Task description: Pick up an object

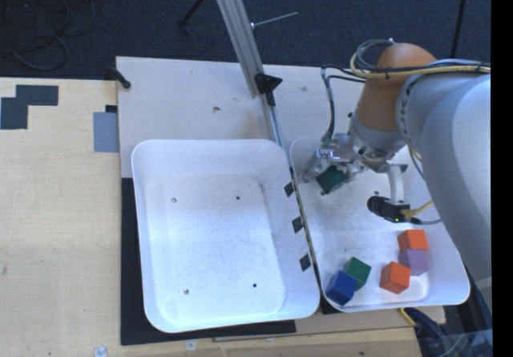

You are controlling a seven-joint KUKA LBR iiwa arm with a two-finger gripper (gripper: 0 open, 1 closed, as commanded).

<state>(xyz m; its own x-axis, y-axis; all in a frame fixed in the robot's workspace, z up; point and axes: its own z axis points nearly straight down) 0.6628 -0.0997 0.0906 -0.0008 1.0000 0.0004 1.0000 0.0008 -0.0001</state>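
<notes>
I see the tool (330, 173) over the far end of the right white bin (449, 293), its fingers closed around a small dark green block (331, 180).

The arm (449, 131) hides the right bin's (353, 227) far rim.

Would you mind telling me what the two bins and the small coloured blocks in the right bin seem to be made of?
The left bin and right bin look like thin moulded white plastic, semi-glossy, with rounded rims and corners. The blue block, green block, orange block and purple block show flat matte colour, perhaps painted wood or foam; unclear.
</notes>
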